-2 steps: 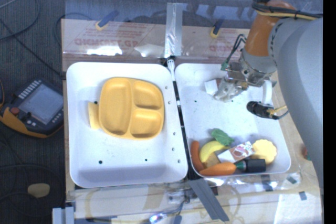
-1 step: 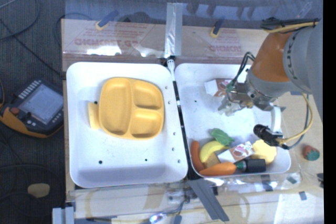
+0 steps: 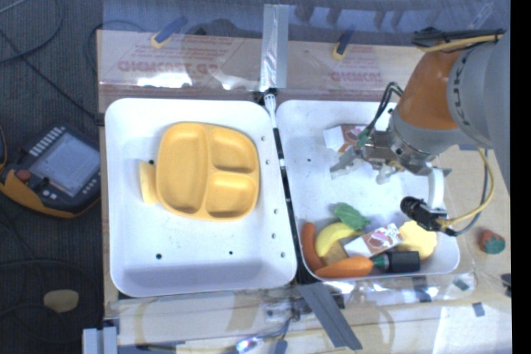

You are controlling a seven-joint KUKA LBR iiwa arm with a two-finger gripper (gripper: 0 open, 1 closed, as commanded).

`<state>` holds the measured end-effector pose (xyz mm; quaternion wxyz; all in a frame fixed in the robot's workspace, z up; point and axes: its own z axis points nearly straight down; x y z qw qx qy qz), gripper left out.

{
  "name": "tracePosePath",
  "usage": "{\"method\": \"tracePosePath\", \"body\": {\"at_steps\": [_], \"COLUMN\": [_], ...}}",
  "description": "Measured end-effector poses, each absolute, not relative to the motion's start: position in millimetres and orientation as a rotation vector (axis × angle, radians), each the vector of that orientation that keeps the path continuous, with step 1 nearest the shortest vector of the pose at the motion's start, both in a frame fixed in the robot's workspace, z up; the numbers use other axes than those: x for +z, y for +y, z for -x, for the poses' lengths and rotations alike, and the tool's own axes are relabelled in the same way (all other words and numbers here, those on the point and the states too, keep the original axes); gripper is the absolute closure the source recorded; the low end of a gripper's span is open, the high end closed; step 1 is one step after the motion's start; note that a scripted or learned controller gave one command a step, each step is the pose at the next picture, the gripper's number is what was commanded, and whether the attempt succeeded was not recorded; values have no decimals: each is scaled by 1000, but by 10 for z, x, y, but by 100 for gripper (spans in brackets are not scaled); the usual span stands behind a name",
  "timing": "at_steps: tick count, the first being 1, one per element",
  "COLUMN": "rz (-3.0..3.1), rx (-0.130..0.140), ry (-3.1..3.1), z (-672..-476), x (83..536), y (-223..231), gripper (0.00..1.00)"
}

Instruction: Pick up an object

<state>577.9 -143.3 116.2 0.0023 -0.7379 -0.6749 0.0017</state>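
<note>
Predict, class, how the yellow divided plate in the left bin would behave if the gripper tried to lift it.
The yellow divided plate looks like moulded plastic, so probably stiff and light. It is broad and lies flat on the left bin, so pinching its rim may be awkward. Its glossy surface might slip.

The grey arm (image 3: 489, 87) runs off the right edge; a small packet (image 3: 348, 134) beneath the wrist is partly covered, perhaps printed card.
</note>
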Motion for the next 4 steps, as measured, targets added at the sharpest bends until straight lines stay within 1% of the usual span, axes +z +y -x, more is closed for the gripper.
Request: {"method": "tracePosePath", "body": {"at_steps": [1,2,3,4], "rz": [2282,2281,2068,2390], "rx": [21,27,7,8], "ry": [-2124,-2124,-2363,-2032], "z": [-6430,-6426,-6034,-6673], "x": [868,938,1934,1294], "y": [-1620,-1620,-1663,-1068], "gripper": [0,100,100,100]}}
